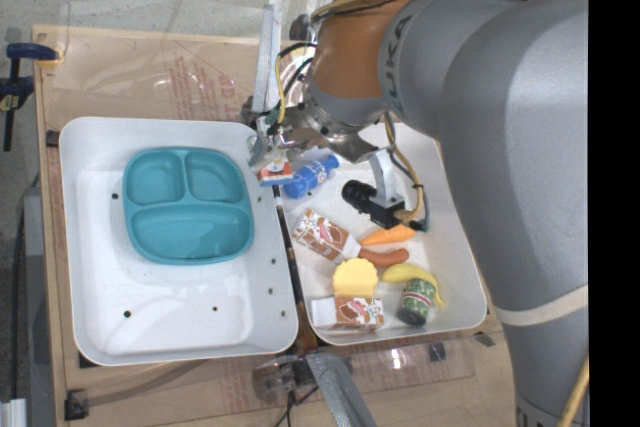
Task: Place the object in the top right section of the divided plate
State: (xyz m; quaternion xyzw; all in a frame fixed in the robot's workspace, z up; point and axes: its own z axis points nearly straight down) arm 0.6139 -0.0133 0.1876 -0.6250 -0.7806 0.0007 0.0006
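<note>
A teal divided plate (pixel 188 205) lies in the left white bin (pixel 100 315), with two small sections at its far side and one large section nearer me. My gripper (pixel 268 150) hangs over the far left corner of the right bin (pixel 455 245), just beside the wall between the bins. Right below it lies a blue bottle (pixel 308 175) with a red-and-white end (pixel 275 175) that points toward the gripper. Whether the bottle is between the fingers is hidden by the wrist.
Several toy foods lie in the right bin: a red-patterned carton (pixel 325 235), a carrot (pixel 388 236), a sausage (pixel 383 256), a banana (pixel 410 273), a yellow cheese block (pixel 355 277), a green can (pixel 420 300) and a small box (pixel 350 313). The big grey arm covers the right side.
</note>
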